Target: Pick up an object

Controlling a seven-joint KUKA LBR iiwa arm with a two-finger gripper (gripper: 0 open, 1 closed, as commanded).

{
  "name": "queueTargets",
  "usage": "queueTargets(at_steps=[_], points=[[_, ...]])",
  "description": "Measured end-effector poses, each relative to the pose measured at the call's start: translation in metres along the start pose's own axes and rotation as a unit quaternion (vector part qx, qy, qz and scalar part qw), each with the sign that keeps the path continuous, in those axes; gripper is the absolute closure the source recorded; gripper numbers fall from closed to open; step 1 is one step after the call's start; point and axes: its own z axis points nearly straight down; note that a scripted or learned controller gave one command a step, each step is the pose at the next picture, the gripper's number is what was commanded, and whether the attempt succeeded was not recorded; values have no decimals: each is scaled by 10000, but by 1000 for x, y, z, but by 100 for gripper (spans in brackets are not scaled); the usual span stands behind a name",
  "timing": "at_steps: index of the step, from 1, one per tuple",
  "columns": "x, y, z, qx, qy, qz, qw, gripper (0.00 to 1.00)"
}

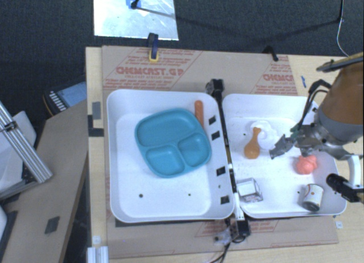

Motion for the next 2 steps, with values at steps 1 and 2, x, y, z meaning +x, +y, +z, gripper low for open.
queueTargets(at_steps=[1,2], points=[[0,3,-6,-59,-11,-15,10000,0],[-8,2,53,-39,-6,-2,10000,0]])
